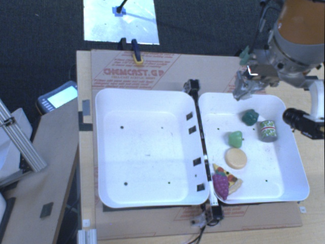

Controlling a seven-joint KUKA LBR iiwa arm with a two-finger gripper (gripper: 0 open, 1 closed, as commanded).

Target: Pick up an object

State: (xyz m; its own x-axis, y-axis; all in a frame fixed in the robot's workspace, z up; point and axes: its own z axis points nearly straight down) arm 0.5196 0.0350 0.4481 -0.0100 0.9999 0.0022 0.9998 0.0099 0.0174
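White bins: two shallow trays sit side by side on a brown board with red lettering; the left bin [144, 146] shows bare floor with a few dark specks, the right bin [274, 187] carries the objects.
Divider: a dark strip with clips [197, 136] runs between the two bins, from far to near.
Arm: grey body with an orange band [299, 14] comes in from the right, at the far right of the scene.
Gripper [245, 91]: hangs over the far left corner of the right bin, apart from every object; its metal tip points down at the rim. Whether the jaws stand wide or narrow, I cannot tell; nothing shows between them.
Dark green object [249, 117]: small rounded lump in the far part of the right bin, just near and right of the gripper.
Can [267, 130]: small cylinder with a greenish label, just beside the dark green object on its right.
Light green object [235, 139]: sits near the middle of the right bin.
Tan disc [236, 159]: flat and round, touching or just nearer than the light green object.
Purple grapes [221, 183]: lie at the near left corner of the right bin, against the divider.
Pizza slice [232, 179]: toy wedge beneath and just right of the grapes.
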